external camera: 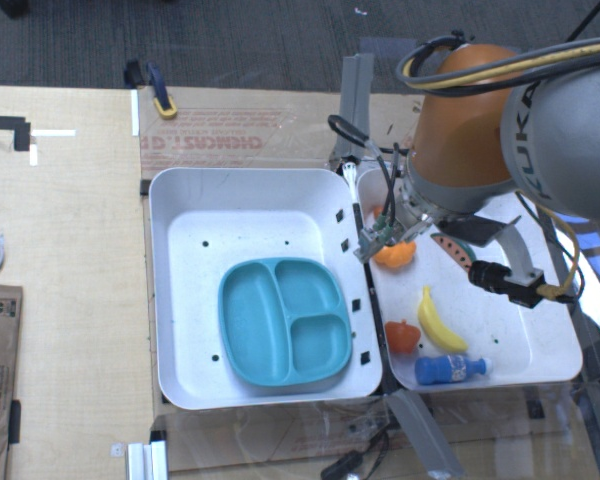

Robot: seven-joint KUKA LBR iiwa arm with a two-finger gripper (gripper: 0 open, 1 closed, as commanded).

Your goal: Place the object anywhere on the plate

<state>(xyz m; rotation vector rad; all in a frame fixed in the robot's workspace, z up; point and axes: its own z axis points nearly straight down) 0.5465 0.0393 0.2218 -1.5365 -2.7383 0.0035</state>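
Observation:
A teal plate with three compartments lies in the left bin, toward its front right. My gripper hangs low at the left edge of the right bin, close to the wall between the bins. An orange object lies directly below and to the right of it, touching or nearly touching the tip. The arm's wrist hides the part of the bin behind it.
In the right bin lie a yellow banana, a red object and a blue bottle near the front. A reddish strip lies beside the orange object. The arm's black bracket hangs over the bin's middle.

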